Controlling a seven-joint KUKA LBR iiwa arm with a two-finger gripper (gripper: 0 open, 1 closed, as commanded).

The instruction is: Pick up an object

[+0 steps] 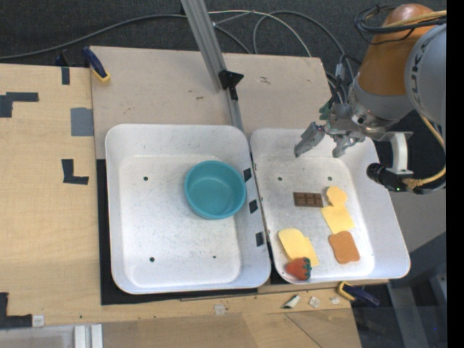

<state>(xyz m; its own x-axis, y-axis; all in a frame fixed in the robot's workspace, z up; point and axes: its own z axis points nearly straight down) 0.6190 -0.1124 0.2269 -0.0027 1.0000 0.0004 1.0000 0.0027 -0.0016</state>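
The two-finger metal pincer (322,143) hangs over the far end of the right-hand shallow white bin (384,267), its fingers spread apart with nothing between them. One finger (308,141) slants out toward the bin's far-left corner and the other (341,147) points down nearer the middle, so the gap seems ready to close over something small. The grey arm with its orange band (395,56) reaches in from the right and carries the pincer above the bin rather than down among the items, which suggests that a grasp has yet to begin.

The candidates for picking all lie nearer the camera in that same bin, clear of the pincer. Closest to it is a small flat brown chocolate-like bar (307,199), with a little round yellow piece (336,196) just beside it. Below those sit a pale yellow square slab (338,218) and an orange rounded slab (344,248), touching or nearly so. To their left lies a larger yellow block (296,243) with a red strawberry-like item (298,268) against its near end. They lie loosely scattered, probably so that each can be gripped separately.

The left-hand white bin (130,267) holds a teal plastic bowl (214,188), upright, well apart from the pincer.
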